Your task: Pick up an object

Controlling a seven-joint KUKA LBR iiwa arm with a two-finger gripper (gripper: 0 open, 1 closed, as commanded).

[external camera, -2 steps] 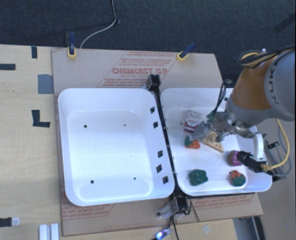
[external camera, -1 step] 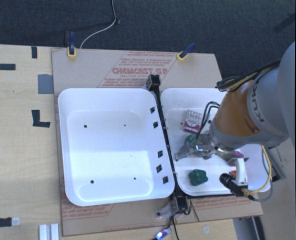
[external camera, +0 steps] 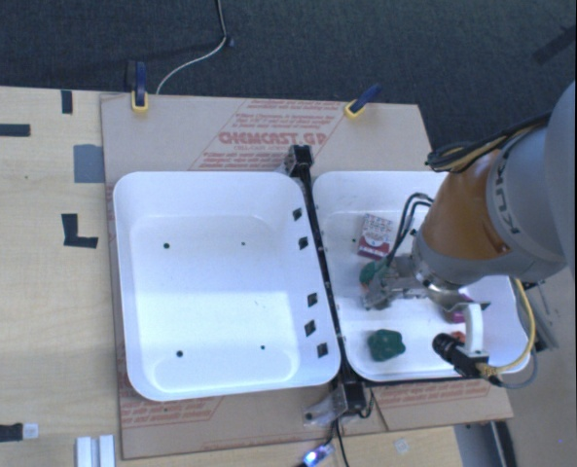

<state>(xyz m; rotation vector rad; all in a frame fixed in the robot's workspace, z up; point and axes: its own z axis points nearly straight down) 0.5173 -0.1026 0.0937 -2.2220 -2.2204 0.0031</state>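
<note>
Two bins (external camera: 132, 197), tool (external camera: 374, 295) mid-right.

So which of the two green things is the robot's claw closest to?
The upper green thing, right by the gripper in the right bin. The other green lump sits apart, lower down near the bin's front edge.

White bins on brown board, grey-and-orange arm above

The two shallow white plastic bins (external camera: 210, 290) sit on a brown cardboard sheet (external camera: 269, 134) printed with red lettering, itself on a pale wooden bench (external camera: 35, 309) marked with black and grey shapes. The grey arm (external camera: 531, 193) carries an orange band (external camera: 463, 217). In the right bin lie a dark green lump (external camera: 386, 343) and a red-and-white packet (external camera: 374, 235).
</note>
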